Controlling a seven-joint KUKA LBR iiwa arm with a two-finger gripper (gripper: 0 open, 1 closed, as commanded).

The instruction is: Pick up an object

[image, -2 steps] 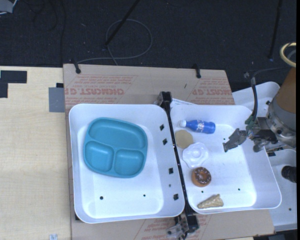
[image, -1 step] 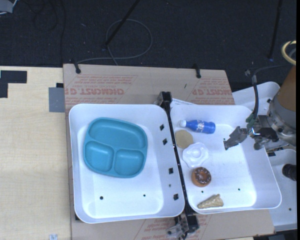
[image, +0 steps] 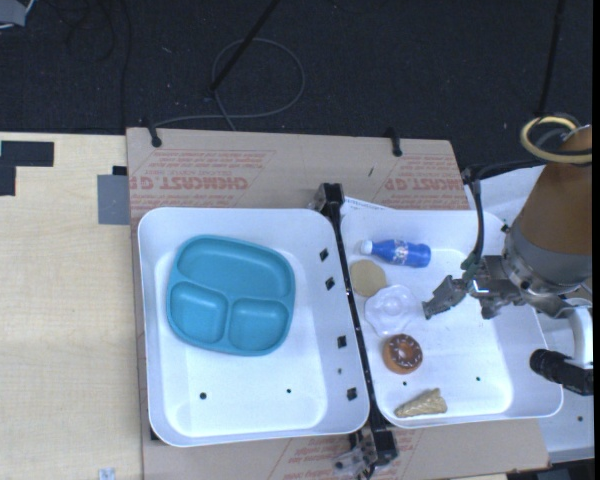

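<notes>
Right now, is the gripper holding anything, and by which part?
Nothing is held. The gripper hangs over the right bin with no object between its fingers, just right of the clear plastic piece; whether they touch cannot be told.

The arm (image: 560, 218) has a broad orange band over a grey wrist section, a yellowish cable loop at its twelve o'clock, and dark metal gripper (image: 442, 298) linkages.

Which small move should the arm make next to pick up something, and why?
Probably lower the tool a little leftward toward the clear plastic piece. The tool hangs just right of it in the right bin, nothing shows between its fingers, and the doughnut and the blue bottle lie farther off.
</notes>
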